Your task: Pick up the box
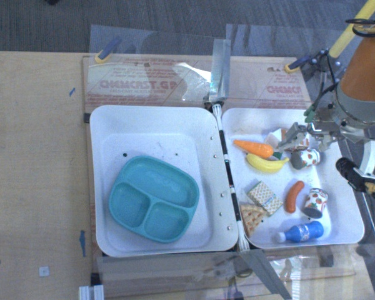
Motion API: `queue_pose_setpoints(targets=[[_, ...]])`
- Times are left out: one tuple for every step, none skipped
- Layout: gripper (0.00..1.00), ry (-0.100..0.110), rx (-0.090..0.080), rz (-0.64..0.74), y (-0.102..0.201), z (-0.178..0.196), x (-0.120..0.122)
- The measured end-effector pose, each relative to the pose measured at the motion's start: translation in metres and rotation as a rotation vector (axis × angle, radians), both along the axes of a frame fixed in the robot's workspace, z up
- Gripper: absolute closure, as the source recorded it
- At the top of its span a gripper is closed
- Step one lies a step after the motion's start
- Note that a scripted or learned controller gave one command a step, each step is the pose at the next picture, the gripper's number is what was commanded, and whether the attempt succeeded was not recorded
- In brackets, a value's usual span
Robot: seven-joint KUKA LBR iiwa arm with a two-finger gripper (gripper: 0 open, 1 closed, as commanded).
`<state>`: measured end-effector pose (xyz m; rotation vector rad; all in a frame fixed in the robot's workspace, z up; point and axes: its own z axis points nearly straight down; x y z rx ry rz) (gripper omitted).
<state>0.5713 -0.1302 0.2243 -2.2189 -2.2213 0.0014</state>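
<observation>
The box (264, 197) is small, with a pale speckled pattern. It lies tilted in the lower middle of the right bin (353, 227), next to a cracker (252, 217). My gripper (304, 142) hangs over the upper right part of that bin, above a small red-and-white toy (307, 159). It is well up and to the right of the box and apart from it. The fingers stand open with nothing between them.
The right bin also holds a carrot (254, 147), a banana (266, 163), a sausage (293, 195), a second red-and-white toy (316, 202) and a blue bottle (302, 232). A teal divided plate (152, 197) lies in the left bin (106, 130).
</observation>
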Motion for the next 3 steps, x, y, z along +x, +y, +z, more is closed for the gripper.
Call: queue_pose_setpoints(targets=[[0.00,-0.001,0.000,0.070,0.036,-0.124,-0.061],[1.00,-0.004,-0.002,0.067,0.035,-0.114,-0.061],[1.00,-0.002,-0.001,0.046,0.083,-0.005,-0.082]])
